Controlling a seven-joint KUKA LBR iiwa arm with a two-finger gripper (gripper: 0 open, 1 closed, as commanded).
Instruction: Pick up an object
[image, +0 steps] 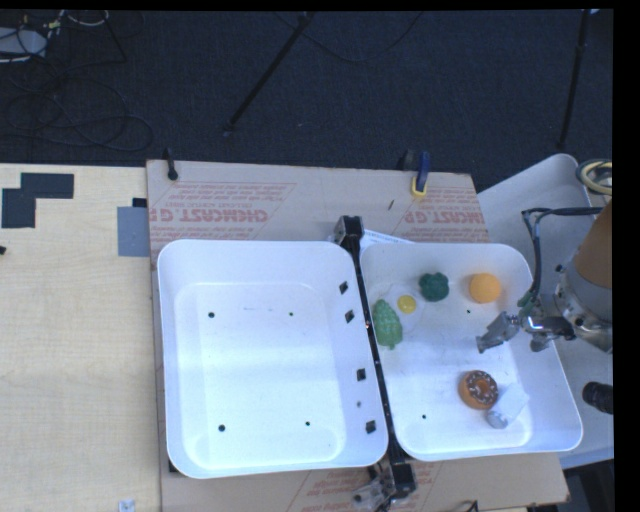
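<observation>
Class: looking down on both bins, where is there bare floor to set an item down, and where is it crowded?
The left bin offers bare floor wall to wall. In the right bin, the near-left corner is bare. It is crowded around the green lump, orange ball and tool.

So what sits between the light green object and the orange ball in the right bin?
In the camera view, a small yellow piece and a dark green object lie between the light green object and the orange ball.

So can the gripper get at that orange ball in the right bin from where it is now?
Probably yes: the orange ball lies alone on the floor of the right bin, and the gripper hangs just below it in the view.
</observation>
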